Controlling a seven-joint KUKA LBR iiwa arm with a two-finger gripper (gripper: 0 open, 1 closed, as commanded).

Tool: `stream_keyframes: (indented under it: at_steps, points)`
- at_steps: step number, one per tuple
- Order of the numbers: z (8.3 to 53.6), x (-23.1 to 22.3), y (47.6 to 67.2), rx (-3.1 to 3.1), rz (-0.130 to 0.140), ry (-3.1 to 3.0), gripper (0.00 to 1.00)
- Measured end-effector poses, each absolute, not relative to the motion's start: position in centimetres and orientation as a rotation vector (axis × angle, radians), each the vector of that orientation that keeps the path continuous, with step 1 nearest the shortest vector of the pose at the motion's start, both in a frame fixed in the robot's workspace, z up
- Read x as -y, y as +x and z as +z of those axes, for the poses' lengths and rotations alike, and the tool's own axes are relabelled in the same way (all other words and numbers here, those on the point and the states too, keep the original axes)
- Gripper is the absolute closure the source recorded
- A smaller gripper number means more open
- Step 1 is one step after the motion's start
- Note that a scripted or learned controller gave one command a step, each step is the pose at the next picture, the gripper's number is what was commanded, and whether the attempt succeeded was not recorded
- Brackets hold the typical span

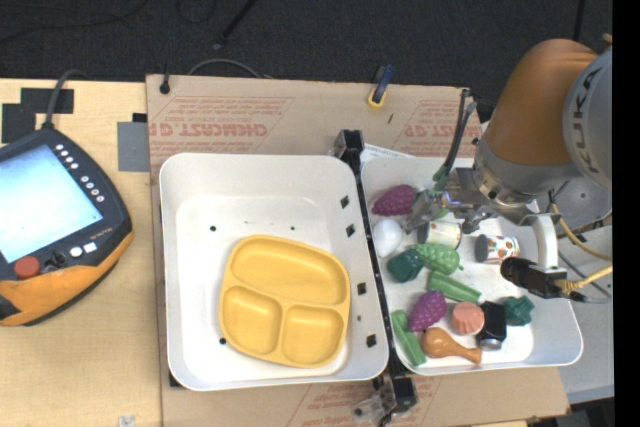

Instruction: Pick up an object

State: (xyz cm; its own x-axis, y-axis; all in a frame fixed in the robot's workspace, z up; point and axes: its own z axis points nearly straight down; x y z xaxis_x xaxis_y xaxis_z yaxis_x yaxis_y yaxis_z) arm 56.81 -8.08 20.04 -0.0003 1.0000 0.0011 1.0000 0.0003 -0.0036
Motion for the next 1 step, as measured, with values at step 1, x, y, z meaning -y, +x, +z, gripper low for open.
stream_keyframes:
  at_steps: [1]
  points:
    - [21.01, 8.15, 56.80, 2.216, 0.004, -2.219, 1.00]
